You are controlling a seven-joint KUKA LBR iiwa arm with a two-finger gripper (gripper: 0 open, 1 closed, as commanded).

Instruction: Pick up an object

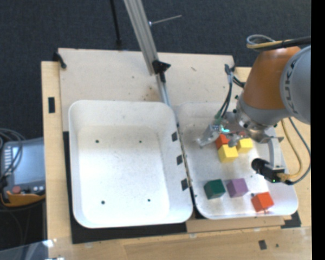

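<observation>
Counting the contents first: two white bins sit side by side on the tabletop (pixel 124 75). The left bin (pixel 124 161) carries only a few dark specks on its floor. The right bin (pixel 197 123) holds six small blocks: two yellow, two orange-red, one green and one purple.

The larger yellow block (pixel 228 153) lies near the middle of the right bin, with the smaller yellow block (pixel 245 143) just beside it toward the arm. One orange-red block (pixel 222 141) sits directly against the larger yellow one, partly under the gripper hardware. The green block (pixel 214 188) and the purple block (pixel 237 187) lie close together nearer the front wall, well apart from the yellow pair. The second orange-red block (pixel 262 201) rests in the front right corner.

The arm (pixel 273 85) reaches in from the right, its orange band above the bin. The gripper (pixel 223 134) hangs low over the cluster of yellow and orange-red blocks; whether it is spread or closed, or has hold of anything, I cannot tell, since the wrist and cabling cover it.

Obstructions noted: a slanted aluminium rail (pixel 143 31) crosses the rear of the tabletop and ends at the bins' shared divider. Cables (pixel 292 161) loop from the wrist over the right bin's edge. A grey control unit (pixel 21 169) stands off the tabletop to the left.
</observation>
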